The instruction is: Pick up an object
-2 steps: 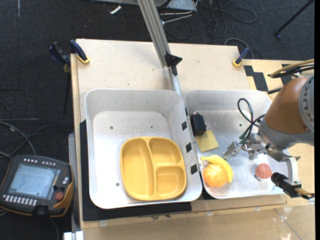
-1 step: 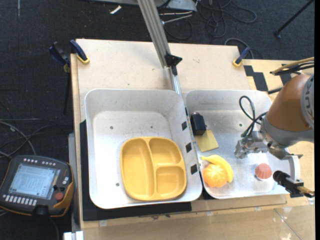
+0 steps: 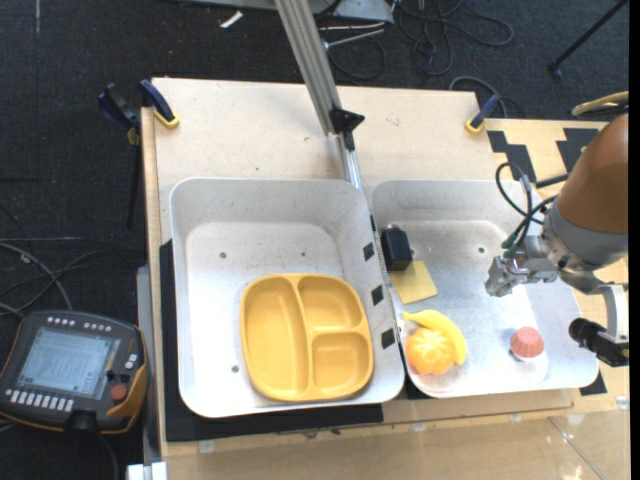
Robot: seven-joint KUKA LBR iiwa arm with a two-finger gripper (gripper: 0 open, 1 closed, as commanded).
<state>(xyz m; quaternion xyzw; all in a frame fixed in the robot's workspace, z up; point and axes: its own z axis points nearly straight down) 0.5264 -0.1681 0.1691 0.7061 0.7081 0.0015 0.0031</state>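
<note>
- So, the gripper sits over the right bin, above a bare patch of floor toward its right side. Honestly can't tell from this angle whether the claw is spread or closed.
- Closest thing to it is a small reddish round object, near the bin's front edge and just toward the camera from the claw, not touching it.
- Further left in the same bin there's a flat yellow square with a black blocky object touching its back corner, right by the wall between the bins.
- At the front left of that bin, an orange with a banana curled against its back and right side. They're touching.
- The left bin holds a yellow divided plate, lying flat toward the front.
- Both bins are on a pale beige bench top, with a clamp at the back left corner and another at the back right. A silver metal pole slants down from the top to the back of the divider.
- Around the bench is dark carpet with cables, and a teach pendant lies on the floor at the left.
- The arm comes in from the right, orange band up high, grey wrist below it angling down and left to the claw.
</note>
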